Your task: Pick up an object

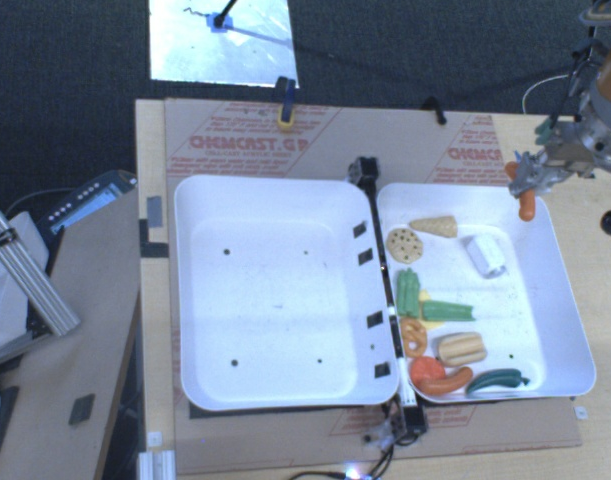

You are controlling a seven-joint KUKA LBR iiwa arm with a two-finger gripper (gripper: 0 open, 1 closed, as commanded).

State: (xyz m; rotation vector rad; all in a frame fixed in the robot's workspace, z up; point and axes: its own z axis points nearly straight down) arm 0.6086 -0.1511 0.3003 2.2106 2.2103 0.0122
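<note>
An orange carrot-shaped toy [527, 204] is being held at the upper right of the frame, hanging upright above the far right corner of the right bin [565, 318], clear of the bin floor. It is being pinched at its upper end between the fingers of the gripper [525, 173], which are being kept nearly closed around it. The gripper is being carried by the grey arm [595, 118], which is entering from the right edge of the frame.

Inside the right bin the following items are being kept:
- a cookie [404, 244] with dark chips, near the upper left of the bin;
- a tan wedge-shaped piece [434, 226], just right of the cookie;
- a white cylinder [486, 255], lying tilted toward the bin's upper right;
- a green pea pod [409, 292], along the bin's left wall;
- a green leafy piece [448, 311], just right of the pea pod;
- a pretzel [414, 338], below the pea pod;
- a hot dog bun [461, 348], right of the pretzel;
- a red-orange pepper [440, 377], at the lower left corner;
- a dark green chili [496, 379], just right of the red-orange pepper.

The left bin [200, 298] is being shown at frame centre-left, joined to the right bin by a row of black clips [373, 288]. Both bins are resting on a cardboard sheet [245, 138].
</note>
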